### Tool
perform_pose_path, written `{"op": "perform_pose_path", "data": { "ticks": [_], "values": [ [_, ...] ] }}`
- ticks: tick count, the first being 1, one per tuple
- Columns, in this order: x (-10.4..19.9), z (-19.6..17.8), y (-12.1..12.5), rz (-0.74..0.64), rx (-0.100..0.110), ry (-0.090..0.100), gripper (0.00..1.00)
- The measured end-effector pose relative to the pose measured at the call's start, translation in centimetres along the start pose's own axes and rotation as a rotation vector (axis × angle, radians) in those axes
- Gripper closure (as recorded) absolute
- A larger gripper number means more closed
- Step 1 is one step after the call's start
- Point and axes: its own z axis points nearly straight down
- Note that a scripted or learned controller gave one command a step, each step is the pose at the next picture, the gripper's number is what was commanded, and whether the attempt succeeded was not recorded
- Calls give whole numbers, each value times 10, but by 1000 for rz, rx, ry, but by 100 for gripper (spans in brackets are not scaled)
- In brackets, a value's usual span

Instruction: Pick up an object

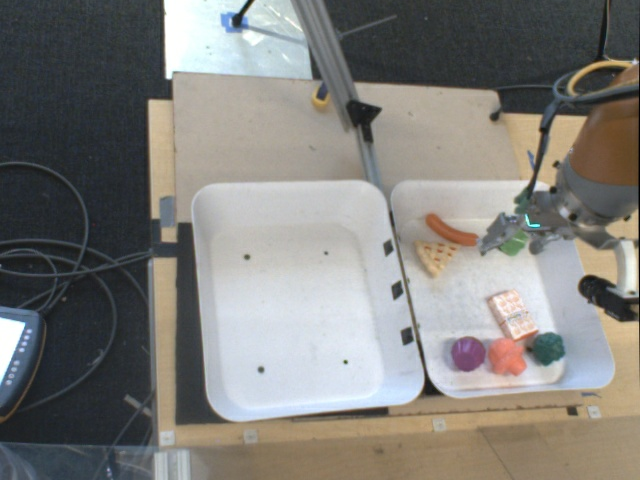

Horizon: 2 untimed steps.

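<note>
We see the gripper (508, 236) low over the upper part of the right bin (598, 373), arm coming in from the right edge of the frame. Right at its tip there is a small green object (514, 246), partly hidden by the fingers. We cannot tell whether the fingers are apart or closed, and we cannot tell if the green piece is between them or just beside them, so no grasp confirmed.

Other items in the right bin: an orange sausage-shaped piece (450, 230) at upper left of that bin, a tan waffle-like wedge (435, 257) just below it, a pink block (511, 314) near the middle, and along the lower edge a purple ball (467, 353), an orange lump (508, 357) and a dark green piece (547, 347), the last three close together in a row. The left bin (215, 203) sits just beside the right one, rims touching.

Progress, as we judge it: approach done, gripper down at a candidate, the green object. Nothing is visibly lifted. Left to do: secure a grip and raise it clear of the bin floor. Risk: the piece is small and could slip out.
</note>
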Motion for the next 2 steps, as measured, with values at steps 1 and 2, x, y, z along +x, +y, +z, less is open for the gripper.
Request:
{"op": "perform_pose_path", "data": {
  "ticks": [1, 2],
  "values": [
    [8, 60, -1, 1, 5, 1, 0],
    [9, 112, -1, 2, 5, 1, 0]
  ]
}}
